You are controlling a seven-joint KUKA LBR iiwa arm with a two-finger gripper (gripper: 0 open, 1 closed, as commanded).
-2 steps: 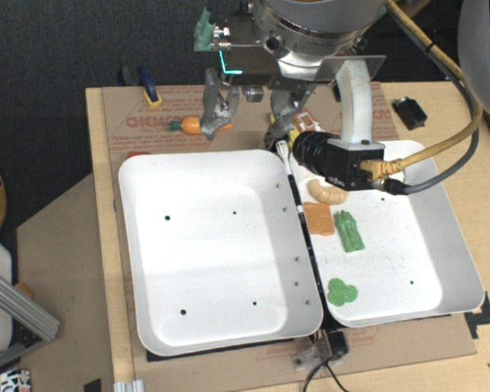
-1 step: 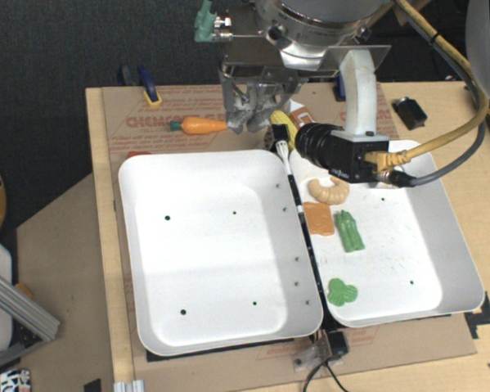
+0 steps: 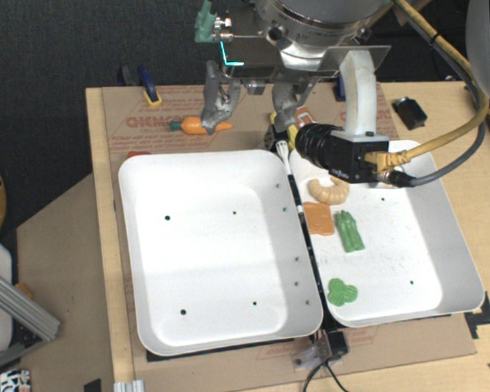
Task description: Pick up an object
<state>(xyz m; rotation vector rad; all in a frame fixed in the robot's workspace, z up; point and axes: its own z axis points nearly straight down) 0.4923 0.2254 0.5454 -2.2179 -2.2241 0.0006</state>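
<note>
Nothing is between the fingers of the gripper point(image 3: 249, 109) yet, so the pick looks not yet made; it hangs with its jaws spread wide over the far edge of the bench, beyond the bins, and a small carrot point(image 3: 197, 125) lies on the cardboard just beside its left finger. Left bin point(image 3: 149, 237) shows bare white floor, while the right bin point(image 3: 411, 248) holds four pieces near its left wall: a pale croissant point(image 3: 328, 191), an orange block point(image 3: 318, 218), a green stalk point(image 3: 349, 231) and a green leafy piece point(image 3: 342, 292).
</note>
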